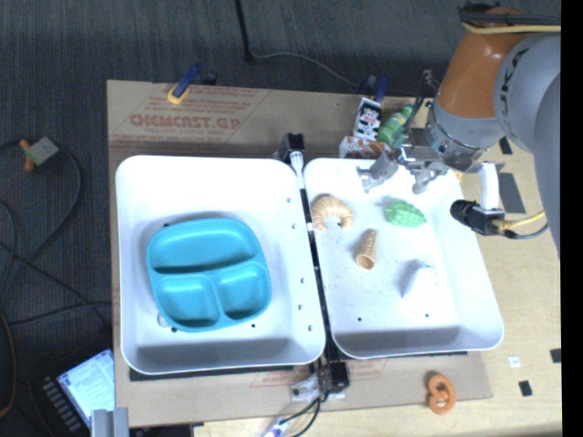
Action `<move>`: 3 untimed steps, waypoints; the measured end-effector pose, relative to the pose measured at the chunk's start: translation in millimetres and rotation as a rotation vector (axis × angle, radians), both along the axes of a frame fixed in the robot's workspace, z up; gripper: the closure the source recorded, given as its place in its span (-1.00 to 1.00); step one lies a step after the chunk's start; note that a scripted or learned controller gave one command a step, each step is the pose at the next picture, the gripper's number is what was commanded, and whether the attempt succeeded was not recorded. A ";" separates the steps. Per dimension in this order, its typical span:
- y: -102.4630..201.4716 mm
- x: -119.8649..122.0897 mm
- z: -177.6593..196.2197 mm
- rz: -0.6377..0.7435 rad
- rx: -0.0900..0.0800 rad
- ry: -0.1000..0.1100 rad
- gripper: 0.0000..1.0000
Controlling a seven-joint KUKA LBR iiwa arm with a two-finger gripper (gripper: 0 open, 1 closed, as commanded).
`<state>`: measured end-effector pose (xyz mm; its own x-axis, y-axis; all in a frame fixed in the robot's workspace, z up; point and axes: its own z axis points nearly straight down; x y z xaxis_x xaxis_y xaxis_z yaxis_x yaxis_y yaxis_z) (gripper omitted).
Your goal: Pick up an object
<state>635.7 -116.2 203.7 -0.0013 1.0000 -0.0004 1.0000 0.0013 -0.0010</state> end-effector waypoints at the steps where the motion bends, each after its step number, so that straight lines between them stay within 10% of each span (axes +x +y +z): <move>1: -43.6 -27.5 -108.0 -0.001 -0.001 0.001 -1.00; 2: -8.3 -24.2 -111.6 0.000 0.001 0.001 -1.00; 3: -8.8 -23.9 -101.2 0.000 0.000 0.000 1.00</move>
<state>611.8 -125.1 102.5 -0.0011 1.0000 -0.0008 1.0000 0.0011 -0.0008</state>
